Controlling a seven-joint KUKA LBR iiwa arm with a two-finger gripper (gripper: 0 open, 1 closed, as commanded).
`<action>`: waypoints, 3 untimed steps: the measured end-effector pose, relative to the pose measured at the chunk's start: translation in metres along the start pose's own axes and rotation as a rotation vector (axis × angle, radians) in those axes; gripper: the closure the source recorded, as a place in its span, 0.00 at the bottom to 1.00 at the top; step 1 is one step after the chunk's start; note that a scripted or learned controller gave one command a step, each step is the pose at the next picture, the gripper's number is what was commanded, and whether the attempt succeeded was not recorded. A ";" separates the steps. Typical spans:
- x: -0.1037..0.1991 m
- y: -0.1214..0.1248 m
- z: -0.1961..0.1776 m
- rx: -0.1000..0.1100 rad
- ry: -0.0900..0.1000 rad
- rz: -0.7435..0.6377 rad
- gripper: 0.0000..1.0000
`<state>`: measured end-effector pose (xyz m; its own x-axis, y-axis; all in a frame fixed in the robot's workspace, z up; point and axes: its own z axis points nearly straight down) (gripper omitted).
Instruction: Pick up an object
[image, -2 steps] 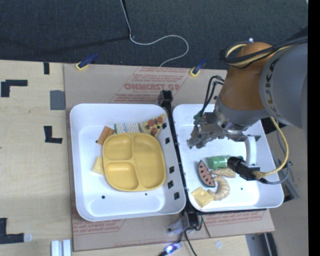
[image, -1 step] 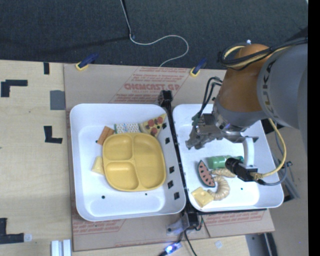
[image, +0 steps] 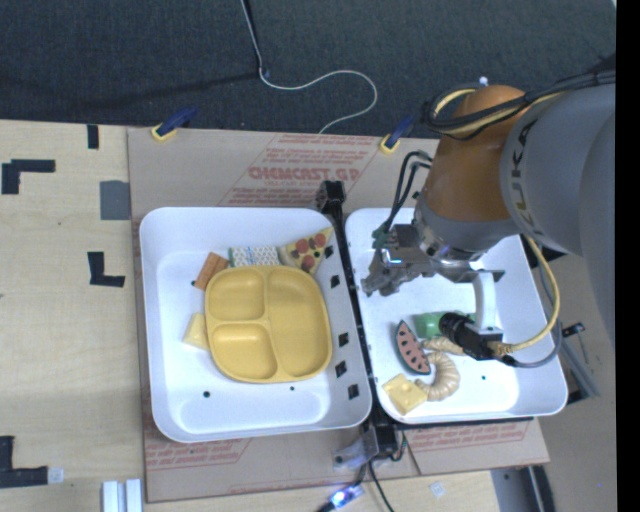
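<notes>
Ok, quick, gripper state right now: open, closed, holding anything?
Gripper: cannot be told. It hangs over the right bin, above the watermelon slice, and no object shows between its fingers.

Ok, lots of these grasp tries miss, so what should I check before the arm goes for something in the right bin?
1. Gripper over the right bin: ok.
2. Targets in that bin: ok, watermelon slice, shrimp, cheese wedge.
3. Gripper above a target: not ok, it hangs over bare floor.
4. Finger opening: cannot tell.
5. Targets apart: not ok, they crowd together.
</notes>
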<state>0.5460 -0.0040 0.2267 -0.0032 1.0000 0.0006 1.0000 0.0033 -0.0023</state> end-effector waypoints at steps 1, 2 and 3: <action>0.003 -0.011 0.007 0.001 -0.002 0.003 1.00; 0.001 -0.012 -0.004 -0.001 0.000 0.002 1.00; -0.011 -0.008 -0.005 0.000 0.000 0.002 1.00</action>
